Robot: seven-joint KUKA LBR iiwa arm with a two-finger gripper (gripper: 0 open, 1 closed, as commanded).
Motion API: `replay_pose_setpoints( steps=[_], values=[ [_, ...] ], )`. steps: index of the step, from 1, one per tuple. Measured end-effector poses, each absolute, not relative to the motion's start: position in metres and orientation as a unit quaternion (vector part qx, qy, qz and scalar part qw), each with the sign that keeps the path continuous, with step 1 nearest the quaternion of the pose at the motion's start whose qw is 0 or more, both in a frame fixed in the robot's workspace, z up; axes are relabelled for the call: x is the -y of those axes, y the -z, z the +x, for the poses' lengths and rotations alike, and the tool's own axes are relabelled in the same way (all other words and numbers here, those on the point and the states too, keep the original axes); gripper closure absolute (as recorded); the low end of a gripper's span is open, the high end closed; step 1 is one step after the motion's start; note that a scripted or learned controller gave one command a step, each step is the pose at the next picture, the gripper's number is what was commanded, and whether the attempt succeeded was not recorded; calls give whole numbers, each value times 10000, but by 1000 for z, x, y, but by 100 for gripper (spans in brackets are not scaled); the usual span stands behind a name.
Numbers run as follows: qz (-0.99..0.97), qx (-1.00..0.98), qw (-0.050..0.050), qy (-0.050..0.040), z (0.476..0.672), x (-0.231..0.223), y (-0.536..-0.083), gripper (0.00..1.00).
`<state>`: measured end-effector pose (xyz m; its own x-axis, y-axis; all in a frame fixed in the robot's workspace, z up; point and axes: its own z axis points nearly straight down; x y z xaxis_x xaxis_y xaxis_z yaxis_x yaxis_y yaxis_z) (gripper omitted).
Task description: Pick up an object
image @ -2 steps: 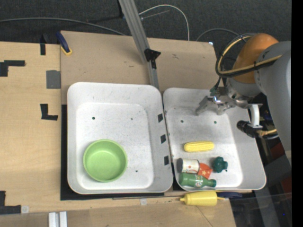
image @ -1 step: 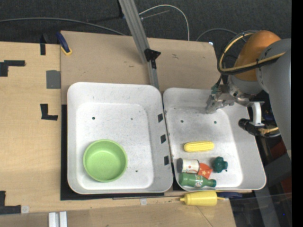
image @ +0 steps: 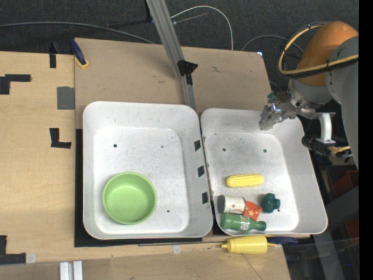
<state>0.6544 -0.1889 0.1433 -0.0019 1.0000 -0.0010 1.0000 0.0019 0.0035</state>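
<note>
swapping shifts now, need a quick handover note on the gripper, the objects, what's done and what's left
Gripper: above the far rim of the right bin, nothing seen in it; whether it is open or shut cannot be told.
Right bin, near end: yellow corn, small can, orange piece, dark green piece, green bottle.
Left bin: green bowl.
Yellow bottle lies on the bench outside the bins.
Done: nothing picked.
Left: descend on one object, grasp, lift.

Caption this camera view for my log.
Gripper poised over right bin's far rim; corn cob lies nearer.
</note>
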Motion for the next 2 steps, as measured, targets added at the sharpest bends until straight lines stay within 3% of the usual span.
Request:
replay_pose_setpoints(
  steps=[2],
  values=[
    [7065, -7077, 28, -14, 651, 187, -250, 100]
  ],
)
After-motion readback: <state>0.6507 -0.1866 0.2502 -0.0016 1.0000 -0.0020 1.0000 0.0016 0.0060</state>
